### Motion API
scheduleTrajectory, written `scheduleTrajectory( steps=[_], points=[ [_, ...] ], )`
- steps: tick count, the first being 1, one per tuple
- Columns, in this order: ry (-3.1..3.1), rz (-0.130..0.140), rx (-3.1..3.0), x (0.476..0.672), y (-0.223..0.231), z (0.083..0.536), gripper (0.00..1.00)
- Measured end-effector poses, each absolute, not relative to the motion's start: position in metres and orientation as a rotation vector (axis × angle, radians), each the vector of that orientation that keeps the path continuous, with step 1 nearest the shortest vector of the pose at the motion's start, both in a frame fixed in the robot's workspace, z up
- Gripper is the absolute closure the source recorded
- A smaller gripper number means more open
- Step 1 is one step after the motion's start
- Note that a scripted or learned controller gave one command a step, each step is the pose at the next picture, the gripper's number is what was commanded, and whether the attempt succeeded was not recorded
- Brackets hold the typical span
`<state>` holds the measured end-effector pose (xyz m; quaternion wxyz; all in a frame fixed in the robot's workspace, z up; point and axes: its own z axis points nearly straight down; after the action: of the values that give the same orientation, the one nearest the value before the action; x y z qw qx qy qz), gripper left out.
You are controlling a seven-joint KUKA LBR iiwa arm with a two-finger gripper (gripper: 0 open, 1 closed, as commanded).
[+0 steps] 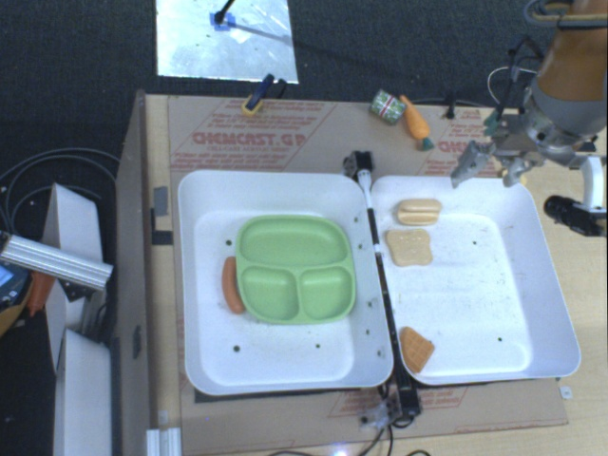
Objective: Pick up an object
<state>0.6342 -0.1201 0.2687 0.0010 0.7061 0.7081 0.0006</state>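
Arm at top right, gripper (491, 167) hanging over right bin's (532, 283) back rim, fingers spread, pinching nothing. Hot dog bun (418, 212), toast (409, 248), chip (416, 348) lie along bin's left side.

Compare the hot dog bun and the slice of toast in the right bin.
The hot dog bun is a rounded oblong lying crosswise near the bin's far wall; the slice of toast is flat and roughly square, just nearer the camera. The bun shows a darker stripe along its length; the toast is one plain tan. Both are pale toy foods beside the divider in the right bin.
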Motion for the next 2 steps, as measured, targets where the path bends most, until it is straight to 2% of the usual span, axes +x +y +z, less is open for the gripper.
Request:
scheduleTrajectory(
  steps=[1, 2],
  points=[
    [2.227, 0.001, 2.216, 0.667, -0.082, 0.208, 0.00],
    [2.223, -0.001, 2.220, 0.617, -0.105, 0.163, 0.00]
  ],
)
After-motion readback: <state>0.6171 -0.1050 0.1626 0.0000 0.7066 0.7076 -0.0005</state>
